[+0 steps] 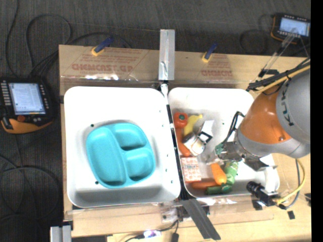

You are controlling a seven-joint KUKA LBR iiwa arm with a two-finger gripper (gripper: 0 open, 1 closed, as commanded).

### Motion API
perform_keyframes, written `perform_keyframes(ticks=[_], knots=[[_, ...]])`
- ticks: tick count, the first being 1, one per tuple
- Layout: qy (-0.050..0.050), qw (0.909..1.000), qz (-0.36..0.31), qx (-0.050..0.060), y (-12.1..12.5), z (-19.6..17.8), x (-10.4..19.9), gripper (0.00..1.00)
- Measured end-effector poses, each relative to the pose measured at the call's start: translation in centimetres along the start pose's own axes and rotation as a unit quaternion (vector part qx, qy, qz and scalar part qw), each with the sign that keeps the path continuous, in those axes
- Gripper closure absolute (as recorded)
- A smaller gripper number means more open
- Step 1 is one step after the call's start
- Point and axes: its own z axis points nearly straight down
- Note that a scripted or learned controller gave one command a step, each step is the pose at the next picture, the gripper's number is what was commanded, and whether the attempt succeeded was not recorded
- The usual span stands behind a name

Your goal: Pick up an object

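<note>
We see the gripper (228,153) low in the right bin (242,97), at the centre right of the frame, beneath the arm's orange band (260,125); we cannot tell whether it grasps anything. Directly around it lies a cluster of small objects: an orange carrot-like piece (218,173) just below it, touching a green item (231,171) at its right, and a red-and-green piece (208,185) along the bin's lower wall. To the gripper's left we note a white cup-like object (194,144), a yellow piece (193,123), a red-orange piece (180,119) and a flat patterned card (190,169). Further left, the left bin (81,100) holds a turquoise compartment tray (120,154). Both bins rest on the desk (126,62).
</note>
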Motion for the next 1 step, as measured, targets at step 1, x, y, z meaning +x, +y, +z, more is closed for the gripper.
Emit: perform_keyframes(ticks=[1], knots=[[0.002,0.9999,0.008,0.009,1.65,-8.35,3.69,1.00]])
